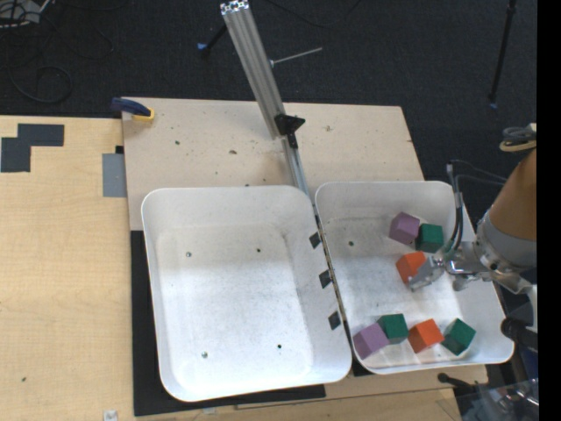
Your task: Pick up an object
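Note:
The right bin [368, 202] holds several small blocks. A purple block [404, 228] and a green block [430, 236] lie near its back right. Just in front of them is an orange block [408, 267]. My gripper [429, 273] reaches in from the right, low in the bin, with its tip right against that orange block's right side. Along the bin's front edge sit a purple block [370, 338], a green block [394, 326], an orange block [426, 334] and another green block [458, 336].
The left bin [175, 226] stands beside the right one, with black clips [324, 278] along the shared rim. A slanted aluminium post [259, 73] rises behind the bins. A blue clamp [131, 108] lies at the board's back left corner.

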Tool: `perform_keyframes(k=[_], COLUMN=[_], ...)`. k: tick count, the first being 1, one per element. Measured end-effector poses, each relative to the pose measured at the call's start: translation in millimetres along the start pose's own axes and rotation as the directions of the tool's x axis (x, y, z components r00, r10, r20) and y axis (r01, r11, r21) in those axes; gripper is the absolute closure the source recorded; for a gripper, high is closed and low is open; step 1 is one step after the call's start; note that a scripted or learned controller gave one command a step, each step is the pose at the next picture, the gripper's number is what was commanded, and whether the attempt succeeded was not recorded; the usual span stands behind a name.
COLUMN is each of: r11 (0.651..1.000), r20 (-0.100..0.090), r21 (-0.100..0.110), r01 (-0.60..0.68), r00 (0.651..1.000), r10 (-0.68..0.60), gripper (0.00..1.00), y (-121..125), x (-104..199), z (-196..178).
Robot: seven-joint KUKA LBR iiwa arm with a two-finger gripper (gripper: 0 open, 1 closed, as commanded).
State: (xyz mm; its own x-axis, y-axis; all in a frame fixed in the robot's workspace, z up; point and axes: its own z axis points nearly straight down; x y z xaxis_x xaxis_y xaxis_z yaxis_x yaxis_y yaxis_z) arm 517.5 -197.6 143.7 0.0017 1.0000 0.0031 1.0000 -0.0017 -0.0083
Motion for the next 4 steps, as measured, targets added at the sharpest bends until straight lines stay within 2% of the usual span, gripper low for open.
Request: perform_keyframes(k=[1,2,3,4], r11=[1.000,1.000,1.000,1.000], r20=[0.001,0.001,0.004,0.004], r21=[-0.005,-0.004,-0.011,-0.011], r01=[-0.002,-0.010,0.005,0.003], r00=[1.000,1.000,1.000,1.000], r10=[0.002,0.010,-0.005,-0.003], gripper=[0.00,1.00,1.00,1.00], y=[0,-1,0,2], x=[0,-1,1,-5], z=[52,41,-22,-65])
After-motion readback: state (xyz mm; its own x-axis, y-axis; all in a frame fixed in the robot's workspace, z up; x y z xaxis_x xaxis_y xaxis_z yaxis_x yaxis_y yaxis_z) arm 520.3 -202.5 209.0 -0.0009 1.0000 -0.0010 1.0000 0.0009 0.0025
